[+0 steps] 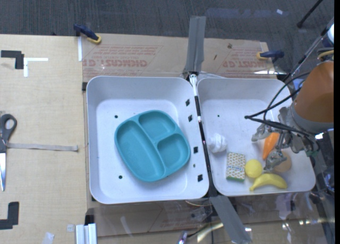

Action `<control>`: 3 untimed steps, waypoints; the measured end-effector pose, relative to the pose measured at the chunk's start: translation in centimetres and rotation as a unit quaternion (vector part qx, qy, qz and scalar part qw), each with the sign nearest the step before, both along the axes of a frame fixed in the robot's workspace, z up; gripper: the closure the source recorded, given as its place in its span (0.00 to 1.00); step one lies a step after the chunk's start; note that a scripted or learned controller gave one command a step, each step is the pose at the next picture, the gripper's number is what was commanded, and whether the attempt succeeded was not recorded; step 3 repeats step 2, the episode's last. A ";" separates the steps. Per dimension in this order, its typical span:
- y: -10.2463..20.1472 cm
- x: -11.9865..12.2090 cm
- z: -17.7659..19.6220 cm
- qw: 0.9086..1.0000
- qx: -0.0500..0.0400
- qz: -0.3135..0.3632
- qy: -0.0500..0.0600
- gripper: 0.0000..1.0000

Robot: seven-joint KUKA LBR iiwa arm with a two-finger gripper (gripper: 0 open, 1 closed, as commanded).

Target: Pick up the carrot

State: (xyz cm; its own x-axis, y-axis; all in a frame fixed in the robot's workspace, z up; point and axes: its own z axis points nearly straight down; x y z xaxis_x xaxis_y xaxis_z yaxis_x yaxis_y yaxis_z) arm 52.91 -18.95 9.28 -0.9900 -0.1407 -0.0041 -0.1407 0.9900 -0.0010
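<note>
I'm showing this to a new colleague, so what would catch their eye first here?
Probably the teal divided plate, lying alone in the left bin. Next, the cluster in the right bin: the arm's tool at the orange carrot, with a lemon, banana and sponge nearby.

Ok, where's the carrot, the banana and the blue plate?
carrot (270, 143): camera view, right bin, on its orange middle.
banana (269, 182): camera view, right bin, on the middle of its yellow curve.
blue plate (153, 145): camera view, left bin, on the ridge between its compartments.
</note>
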 end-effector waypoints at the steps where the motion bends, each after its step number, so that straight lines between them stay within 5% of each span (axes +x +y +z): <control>1: 0.1 0.3 1.1 1.000 -0.001 0.002 -0.003 1.00; 2: 3.8 -0.2 9.1 1.000 0.000 -0.006 -0.001 1.00; 3: 3.8 -0.2 9.1 1.000 0.000 -0.006 -0.001 1.00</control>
